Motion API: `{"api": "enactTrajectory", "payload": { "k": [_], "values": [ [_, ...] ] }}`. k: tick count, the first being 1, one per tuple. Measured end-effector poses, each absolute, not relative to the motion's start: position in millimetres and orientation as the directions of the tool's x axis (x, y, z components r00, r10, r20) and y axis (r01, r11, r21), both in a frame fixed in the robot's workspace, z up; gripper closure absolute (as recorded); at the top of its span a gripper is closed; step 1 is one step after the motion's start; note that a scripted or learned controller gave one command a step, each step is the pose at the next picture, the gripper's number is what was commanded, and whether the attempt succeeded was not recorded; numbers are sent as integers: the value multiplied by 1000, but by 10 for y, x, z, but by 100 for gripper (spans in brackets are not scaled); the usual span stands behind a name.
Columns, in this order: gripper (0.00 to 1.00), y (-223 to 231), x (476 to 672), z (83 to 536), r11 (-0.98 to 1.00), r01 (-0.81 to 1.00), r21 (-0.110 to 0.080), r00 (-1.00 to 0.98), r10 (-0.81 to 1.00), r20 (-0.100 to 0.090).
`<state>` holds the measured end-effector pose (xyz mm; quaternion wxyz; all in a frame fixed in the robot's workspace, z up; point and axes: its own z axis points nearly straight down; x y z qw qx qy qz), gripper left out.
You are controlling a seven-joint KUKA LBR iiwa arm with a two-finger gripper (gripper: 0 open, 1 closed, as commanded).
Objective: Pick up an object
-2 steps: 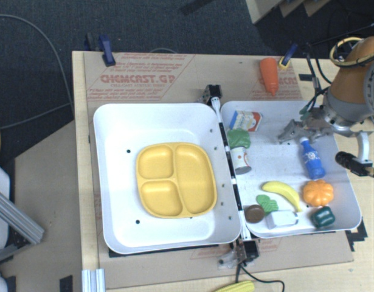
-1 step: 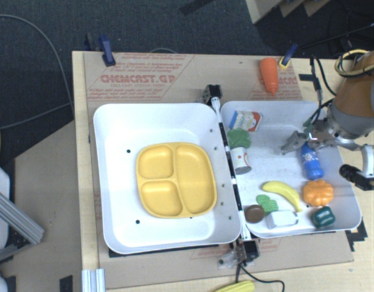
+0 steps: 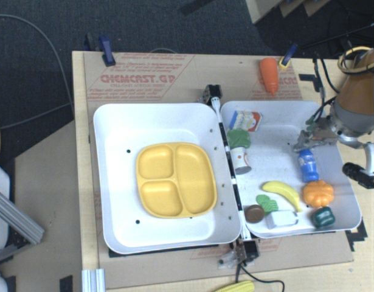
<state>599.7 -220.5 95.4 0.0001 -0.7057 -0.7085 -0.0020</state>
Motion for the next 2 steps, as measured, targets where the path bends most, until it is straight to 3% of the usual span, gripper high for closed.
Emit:
{"api": "enactTrajectory", "payload": {
  "k": [1,2],
  "values": [
    [100,-1556,6369,1479,2,1000,2,-2,1000,0],
    [100,-2098,6321,1491,0,1000,2,0,1000,-2]
  ]
}}
